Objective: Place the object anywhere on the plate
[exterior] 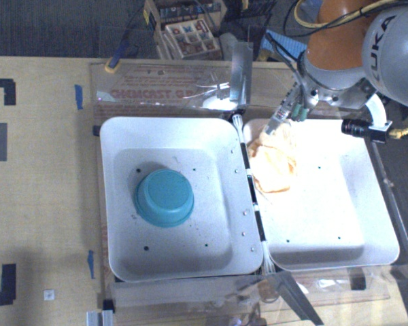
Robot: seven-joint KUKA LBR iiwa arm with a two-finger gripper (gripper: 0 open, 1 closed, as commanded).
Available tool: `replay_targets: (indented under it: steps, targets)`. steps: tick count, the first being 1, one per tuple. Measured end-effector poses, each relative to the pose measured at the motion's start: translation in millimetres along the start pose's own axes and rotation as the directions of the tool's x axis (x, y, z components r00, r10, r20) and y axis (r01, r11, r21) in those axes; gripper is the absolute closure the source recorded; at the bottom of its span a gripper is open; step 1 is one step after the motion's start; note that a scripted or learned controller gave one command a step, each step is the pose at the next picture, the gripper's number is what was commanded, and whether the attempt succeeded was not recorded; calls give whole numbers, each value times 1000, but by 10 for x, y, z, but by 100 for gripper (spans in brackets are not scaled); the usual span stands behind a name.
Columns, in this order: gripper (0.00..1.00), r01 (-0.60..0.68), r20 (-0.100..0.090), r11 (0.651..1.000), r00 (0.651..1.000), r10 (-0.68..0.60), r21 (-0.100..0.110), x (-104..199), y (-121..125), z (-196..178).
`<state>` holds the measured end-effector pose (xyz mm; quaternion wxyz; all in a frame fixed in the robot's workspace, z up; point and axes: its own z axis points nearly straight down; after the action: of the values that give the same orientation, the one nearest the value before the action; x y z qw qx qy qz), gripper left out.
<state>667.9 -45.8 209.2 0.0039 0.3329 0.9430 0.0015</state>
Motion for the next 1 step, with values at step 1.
replay_targets:
  steps: [1]
  targets:
    - [100,-1,0,1000,1000,1,0,-17,6,-171]
